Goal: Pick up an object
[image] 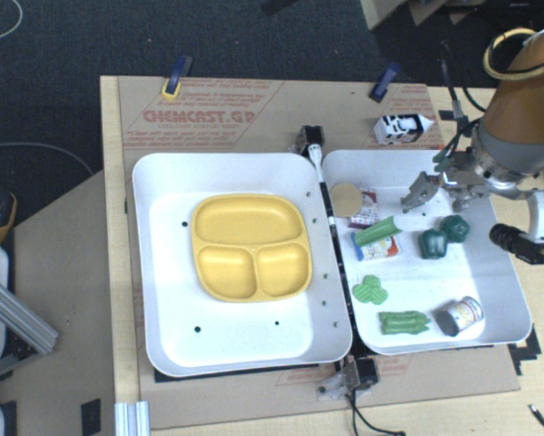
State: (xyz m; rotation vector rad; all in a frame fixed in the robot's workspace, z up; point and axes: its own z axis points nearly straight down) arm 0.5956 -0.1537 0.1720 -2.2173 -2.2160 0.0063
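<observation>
Above the right bin: my gripper hovers, fingers apart, nothing between them.
Nearest object: green pepper, just below my fingers, lying in the bin.
Progress: nothing picked; descent, closing and lifting all remain.

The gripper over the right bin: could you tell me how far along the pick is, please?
Nothing looks picked yet. The gripper is low over the upper part of the right bin, with nothing between its fingers. The dark green pepper-like toy, green bar, small can and other pieces all lie on the bin floor. What is left is closing on one object and lifting it.
</observation>
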